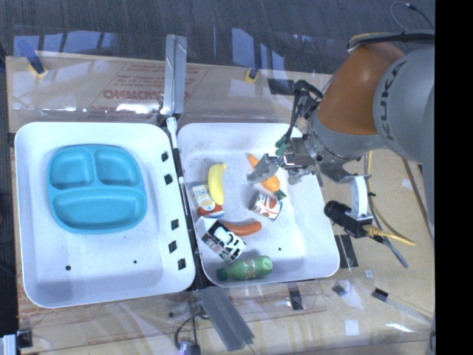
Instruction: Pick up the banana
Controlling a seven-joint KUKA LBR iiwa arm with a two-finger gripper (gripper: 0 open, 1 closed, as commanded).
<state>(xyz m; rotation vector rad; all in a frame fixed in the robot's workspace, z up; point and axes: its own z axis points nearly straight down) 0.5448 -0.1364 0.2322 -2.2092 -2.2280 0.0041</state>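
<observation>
Banana point(216, 184): lying flat in the right bin point(314, 254), toward its left half, near the divider between the two bins; long axis running roughly 12 to 6 o'clock, slightly bowed.

Neighbours of banana: small white packet point(202, 197) touching or just beside its lower left; red-orange sausage-shaped item point(242, 228) at about 5 o'clock, apart from it; black-and-white toy point(223, 241) and green bottle point(244, 268) further toward 6 o'clock.

Gripper point(267, 170): over the right bin's upper middle, above or against an orange item point(269, 181), with a red-and-white can point(267, 205) just below at 6 o'clock.

Key relation: banana at about 9 o'clock from the gripper, near but clearly apart, bare bin floor between them; no part of the banana between the jaws.

Jaws: state not readable from this slant, metal parts overlapping the orange item; cannot tell whether spread or closed, or whether anything is pinched.

Judged next move: sideways travel toward 9 o'clock, then descent with the jaws set across the banana's short width, meaning closing along the 3 to 9 o'clock line.

Risk, as a judgement: packet crowding the lower end, so the upper half probably the cleaner spot.

Left bin point(44, 279): blue divided plate point(94, 187), well apart from the banana.

Worktop point(406, 287): cables and tape marks at 3 to 5 o'clock of the right bin.
</observation>
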